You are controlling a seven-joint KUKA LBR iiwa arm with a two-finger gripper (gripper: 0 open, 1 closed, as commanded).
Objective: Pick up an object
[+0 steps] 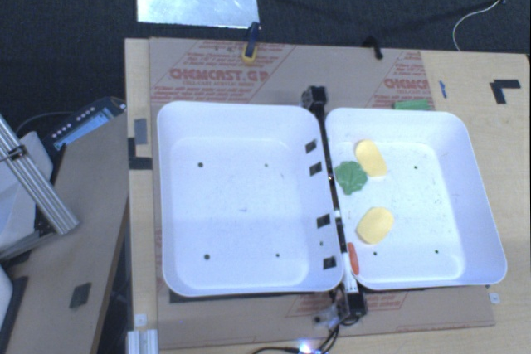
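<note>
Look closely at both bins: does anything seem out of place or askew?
One thing: a small orange-red piece lies at the right bin's near-left edge, by the divider, apart from the two yellow pieces and the green piece resting on the floor.

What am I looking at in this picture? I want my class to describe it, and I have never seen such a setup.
This is a robot's workbench, photographed by one fixed camera above it, looking down at a slant. The bench is covered with printed cardboard and bears two shallow white bins side by side. The left bin has just small dark dots on its floor. The right bin holds the things that the arm is meant to pick up: two yellow pieces, a green piece touching the upper yellow one, and a small orange piece by the left wall. Nothing is being held at this moment.
</note>
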